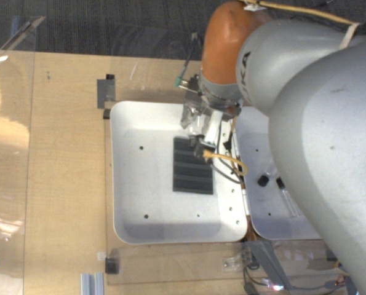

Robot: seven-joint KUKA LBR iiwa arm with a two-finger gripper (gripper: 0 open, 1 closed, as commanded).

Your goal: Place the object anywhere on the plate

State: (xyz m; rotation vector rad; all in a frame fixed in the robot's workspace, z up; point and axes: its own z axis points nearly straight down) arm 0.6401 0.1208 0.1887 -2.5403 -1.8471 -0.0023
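While the grey arm reaches across the right bin from the worktop's right edge, its orange band sits above the far rim of the left bin. The end effector hangs just beneath that band, over the far right part of the left bin. Whether the end effector is wide, narrow or holding anything cannot be told from this angle, since the wrist covers its tip.

A dark ribbed plate lies flat on the floor of the left bin, right of the bin's middle. Its long sides run from the worktop's far edge towards the near edge, and its far end lies right under the end effector. Which thing is meant to go onto the plate cannot be made out.

In the right bin, near the rim beside the left bin, a small dark piece rests on the white floor. A second small dark piece lies just beside it, at the edge of the arm. Both bins stand side by side on the pale wooden worktop, towards its right edge.
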